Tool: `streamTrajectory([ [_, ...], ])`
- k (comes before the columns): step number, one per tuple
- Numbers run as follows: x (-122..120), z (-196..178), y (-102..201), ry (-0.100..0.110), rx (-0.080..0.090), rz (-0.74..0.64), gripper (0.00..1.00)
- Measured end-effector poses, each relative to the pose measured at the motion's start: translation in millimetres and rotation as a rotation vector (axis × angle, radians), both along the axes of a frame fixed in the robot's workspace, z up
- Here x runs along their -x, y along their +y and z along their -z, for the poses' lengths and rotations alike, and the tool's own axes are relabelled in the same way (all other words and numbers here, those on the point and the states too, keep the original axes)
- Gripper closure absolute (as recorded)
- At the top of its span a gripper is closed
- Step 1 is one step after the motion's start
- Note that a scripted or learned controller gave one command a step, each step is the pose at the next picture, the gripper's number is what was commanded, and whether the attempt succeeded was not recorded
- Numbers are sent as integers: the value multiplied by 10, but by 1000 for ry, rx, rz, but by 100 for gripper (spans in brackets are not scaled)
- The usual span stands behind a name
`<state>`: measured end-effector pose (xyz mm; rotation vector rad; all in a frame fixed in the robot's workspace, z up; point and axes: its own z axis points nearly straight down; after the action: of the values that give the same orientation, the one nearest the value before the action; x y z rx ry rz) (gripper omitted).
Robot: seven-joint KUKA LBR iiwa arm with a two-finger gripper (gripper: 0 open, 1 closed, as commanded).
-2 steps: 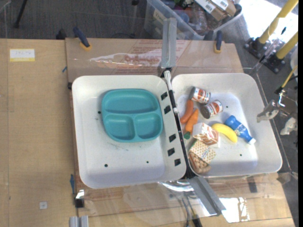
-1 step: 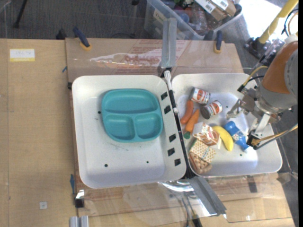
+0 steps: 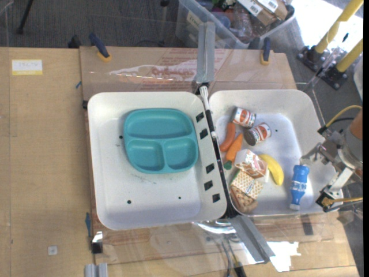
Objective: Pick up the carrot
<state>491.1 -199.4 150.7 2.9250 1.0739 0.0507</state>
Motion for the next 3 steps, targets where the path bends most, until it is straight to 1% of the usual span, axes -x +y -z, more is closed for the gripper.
streamTrajectory([
  [1, 69, 309, -91, 34, -28, 57, 0],
  [2, 81, 219, -116, 36, -23, 61, 100],
  [3, 69, 215, -88, 35, -28, 58, 0],
])
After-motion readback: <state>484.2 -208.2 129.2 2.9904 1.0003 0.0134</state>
